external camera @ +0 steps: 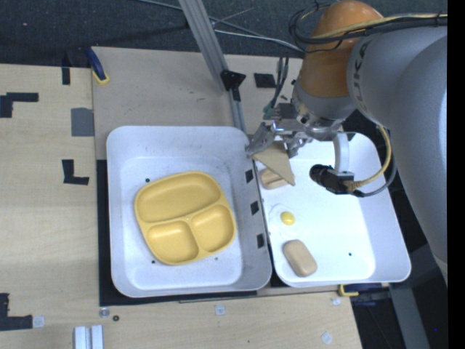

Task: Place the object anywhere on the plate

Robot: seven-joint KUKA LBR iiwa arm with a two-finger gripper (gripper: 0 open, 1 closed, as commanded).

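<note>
The yellow plate (185, 215), split into three compartments, lies in the left bin (123, 151). My gripper (278, 145) hangs over the far left corner of the right bin (378, 260), just right of the wall between the bins. A tan wedge-shaped object (276, 167) sits between its fingers and hangs down from them, tilted; its lower end is close to the bin floor. The gripper is right of and beyond the plate, apart from it.
A small yellow piece (288, 218) and a tan bread-like lump (299, 258) lie in the near left part of the right bin. A black cable loop (330, 178) hangs beside the wrist. A slanted metal pole (211, 46) rises behind the bins.
</note>
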